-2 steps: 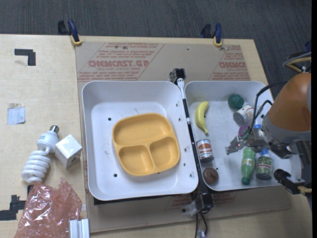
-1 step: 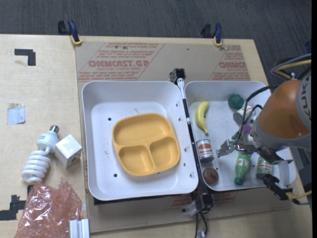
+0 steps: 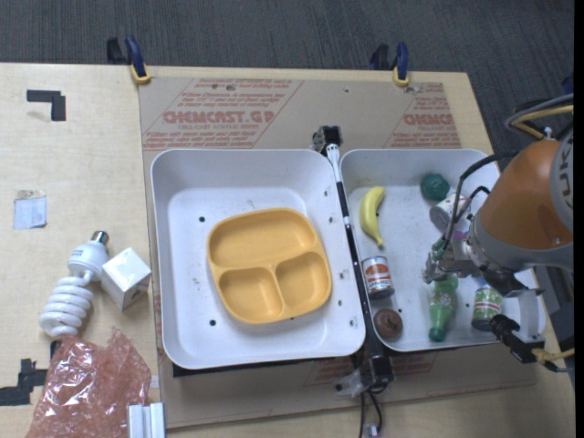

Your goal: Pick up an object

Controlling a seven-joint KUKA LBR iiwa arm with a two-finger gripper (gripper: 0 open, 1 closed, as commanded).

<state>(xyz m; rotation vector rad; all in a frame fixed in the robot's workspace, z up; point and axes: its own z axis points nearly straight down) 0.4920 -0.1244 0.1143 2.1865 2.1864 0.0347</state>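
My gripper hangs low in the right bin, right over the top end of a green bottle that lies near the bin's front wall. The grey wrist and orange band hide the bin's right side. A yellow banana lies at the bin's left, with a small can below it and a brown round lid-like object at the front left corner. Near the back lies a green ball. To the right of the green bottle stands a small green-capped bottle.
The left bin holds a yellow divided plate. A black divider bar runs between the bins. Off the bins on the bench's left lie a spiral light bulb, a white cube and crumpled pink plastic.
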